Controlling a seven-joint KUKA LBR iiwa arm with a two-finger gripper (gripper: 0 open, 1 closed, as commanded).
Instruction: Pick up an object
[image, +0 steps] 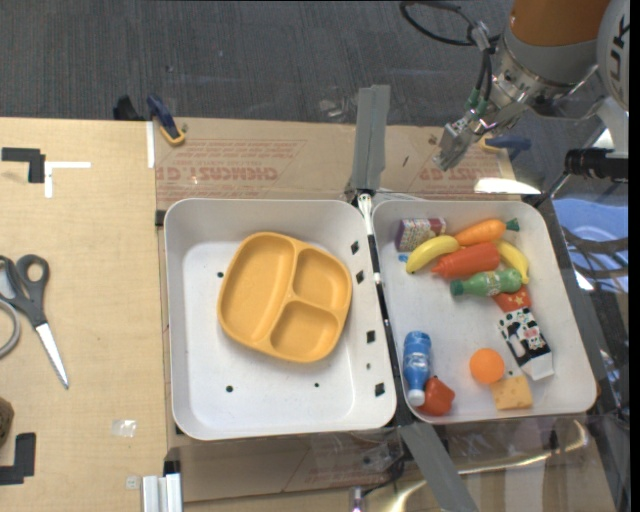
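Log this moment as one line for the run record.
phase: pre-grasp | hand: raised behind right bin, holds nothing | right bin: toy food untouched | left bin: yellow plate

Dark grey carpet (250, 55) runs along the far side. The desk (80, 300) is pale wood, with scissors (35, 310) lying near its left edge and black brackets (25, 160) fixed to it. Brown cardboard (260, 160), taped with grey tape (370, 140), lies beneath the bins. Light is even, shadows soft.

Two white bins (190, 300), one yellow plate (285, 297), two bananas (432, 250), one scissors (38, 310).
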